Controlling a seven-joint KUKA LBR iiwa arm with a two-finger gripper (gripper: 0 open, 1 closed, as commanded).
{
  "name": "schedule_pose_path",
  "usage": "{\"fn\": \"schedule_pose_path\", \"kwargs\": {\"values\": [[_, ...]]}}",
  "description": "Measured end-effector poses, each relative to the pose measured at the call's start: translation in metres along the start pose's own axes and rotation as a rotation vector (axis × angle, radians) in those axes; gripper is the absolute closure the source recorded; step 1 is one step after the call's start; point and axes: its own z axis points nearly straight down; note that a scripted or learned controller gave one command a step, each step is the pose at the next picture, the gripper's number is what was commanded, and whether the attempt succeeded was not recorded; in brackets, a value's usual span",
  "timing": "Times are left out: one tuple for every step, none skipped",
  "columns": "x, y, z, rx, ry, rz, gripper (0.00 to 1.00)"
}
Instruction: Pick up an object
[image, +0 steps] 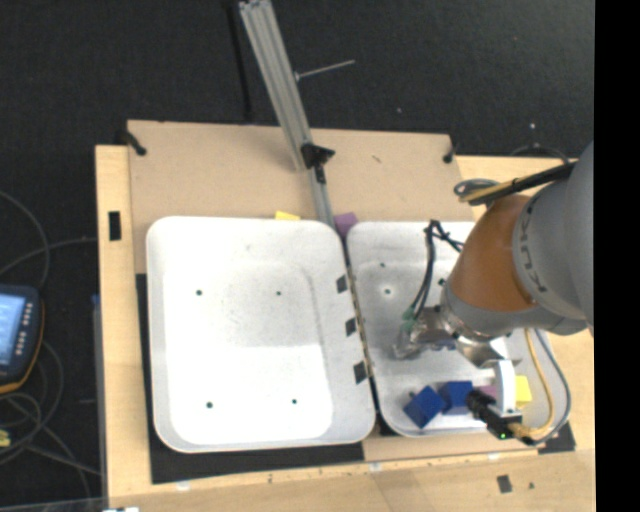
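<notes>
The end effector (415, 338) sits low in the right white bin (385, 262), its opening impossible to judge. Nearby small blue plastic block (425, 404) looks light, rigid; grip its flat sides.

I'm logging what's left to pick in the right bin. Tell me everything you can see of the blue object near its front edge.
The blue object is a small, blocky piece in solid dark blue, probably plastic. It lies on the floor of the right bin, near the front rim and towards the bin's left half. A second blue piece sits just to its right, close enough that I cannot tell whether they touch or are joined. The gripper is above it in the image, apart from it.
</notes>
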Motion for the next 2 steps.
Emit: {"fn": "schedule_pose_path", "kwargs": {"values": [[-0.033,0.018,-0.077,-0.001,-0.003,-0.002,1.0],[-0.024,0.005,0.013,0.003,-0.001,-0.004,1.0]]}}
